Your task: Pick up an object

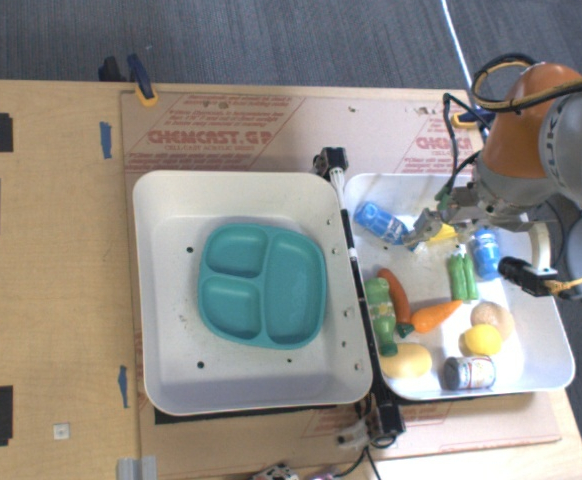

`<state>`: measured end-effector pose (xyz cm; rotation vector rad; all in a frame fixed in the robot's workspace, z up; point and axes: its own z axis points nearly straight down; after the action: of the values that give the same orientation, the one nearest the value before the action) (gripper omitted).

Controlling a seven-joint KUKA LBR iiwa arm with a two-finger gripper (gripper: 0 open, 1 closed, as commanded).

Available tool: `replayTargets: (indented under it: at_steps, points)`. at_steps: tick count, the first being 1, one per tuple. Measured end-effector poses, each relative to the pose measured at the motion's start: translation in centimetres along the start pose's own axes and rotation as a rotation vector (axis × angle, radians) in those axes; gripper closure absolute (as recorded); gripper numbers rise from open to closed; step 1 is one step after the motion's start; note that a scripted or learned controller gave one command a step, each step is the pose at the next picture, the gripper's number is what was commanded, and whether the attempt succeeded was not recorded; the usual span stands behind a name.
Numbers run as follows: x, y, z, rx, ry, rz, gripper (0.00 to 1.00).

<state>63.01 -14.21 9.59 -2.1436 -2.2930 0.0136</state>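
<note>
The gripper [433,224] hangs low over the back middle of the right bin [546,380], the arm reaching in from the right. A small yellow object [441,235] lies right at the gripper's tip; whether it is held is unclear. A blue bottle [380,220] lies just left of the gripper. A green bottle [459,274] and a blue can [487,252] sit just in front of it.
Nearer the front of the right bin lie an orange carrot [435,316], a red pepper [397,292], green pieces [378,302], a pale yellow lump [407,360], a lemon [481,341], a beige egg [493,316] and a grey can [468,372]. The left bin [161,268] holds a teal divided plate [263,284].
</note>
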Motion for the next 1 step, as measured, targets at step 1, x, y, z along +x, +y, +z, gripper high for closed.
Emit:
replayTargets:
  at_steps: [1]
  points:
    - [4.61, -6.48, -0.14, -0.006, 0.005, 0.078, 0.0]
